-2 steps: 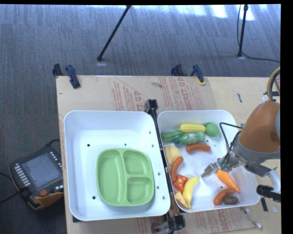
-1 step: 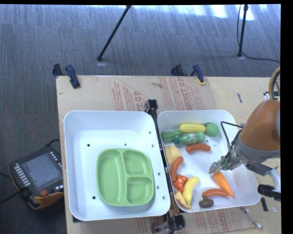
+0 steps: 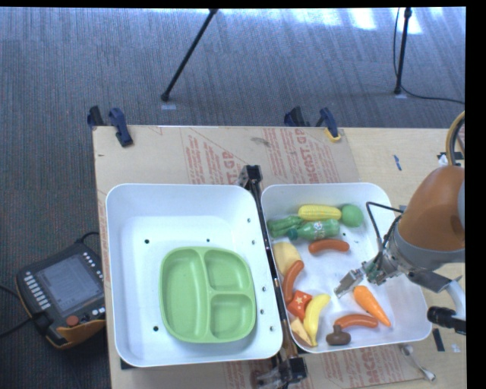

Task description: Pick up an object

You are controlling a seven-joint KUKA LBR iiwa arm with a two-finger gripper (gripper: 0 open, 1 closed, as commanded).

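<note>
Claw [image 3: 354,283] hung low in the right bin [image 3: 402,323], fingers spread, holding nothing; the carrot [image 3: 371,303] lay just beside it, its point slanting away.

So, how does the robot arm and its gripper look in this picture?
The arm has a rounded orange band above a grey wrist section. A thin dark cable loops beside it. The gripper is small, grey metal, with slim fingers.

Lighting: daylight is falling brightly across the floor [image 3: 304,23] at top; white bins [image 3: 182,205] are glaring mildly; focus soft.
</note>
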